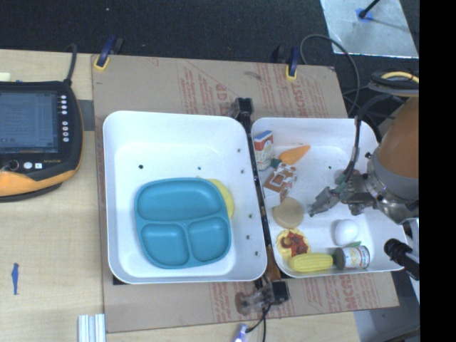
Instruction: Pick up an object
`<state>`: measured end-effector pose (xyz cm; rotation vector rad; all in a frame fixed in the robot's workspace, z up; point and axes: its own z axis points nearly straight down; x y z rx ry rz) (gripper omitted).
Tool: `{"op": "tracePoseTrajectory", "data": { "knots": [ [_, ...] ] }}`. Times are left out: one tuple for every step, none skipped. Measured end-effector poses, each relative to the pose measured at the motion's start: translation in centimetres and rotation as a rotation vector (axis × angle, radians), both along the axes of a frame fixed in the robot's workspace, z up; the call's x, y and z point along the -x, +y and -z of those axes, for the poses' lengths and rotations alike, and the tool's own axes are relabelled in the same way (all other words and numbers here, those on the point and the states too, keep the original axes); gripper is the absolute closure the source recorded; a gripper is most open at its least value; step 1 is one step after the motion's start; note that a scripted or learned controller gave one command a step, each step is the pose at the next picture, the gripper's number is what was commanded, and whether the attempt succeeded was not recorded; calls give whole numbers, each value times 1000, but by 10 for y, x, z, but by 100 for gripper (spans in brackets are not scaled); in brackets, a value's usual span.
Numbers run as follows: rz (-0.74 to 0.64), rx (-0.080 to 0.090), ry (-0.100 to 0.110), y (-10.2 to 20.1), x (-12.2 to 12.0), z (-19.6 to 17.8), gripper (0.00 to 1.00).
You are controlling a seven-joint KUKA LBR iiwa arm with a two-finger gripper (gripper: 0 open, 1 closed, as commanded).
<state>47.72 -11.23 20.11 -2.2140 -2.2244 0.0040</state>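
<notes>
my tabletop is pale wood, with a sheet of brown cardboard laid over its middle and held at the far edge by two blue-and-yellow clamps. a control pendant with a dark screen and orange trim rests at the left. beyond the far edge the floor is dark carpet, with a pale patch at the top right.

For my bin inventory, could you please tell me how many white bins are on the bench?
2. The left bin holds the blue divided tray; the right bin holds the small items, with the gripper over it. None seems hidden.
</notes>
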Motion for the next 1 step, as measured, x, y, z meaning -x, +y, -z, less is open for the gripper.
{"op": "tracePoseTrajectory", "data": {
  "knots": [
    [0,2,-6,8,-65,105,0]
  ]
}}
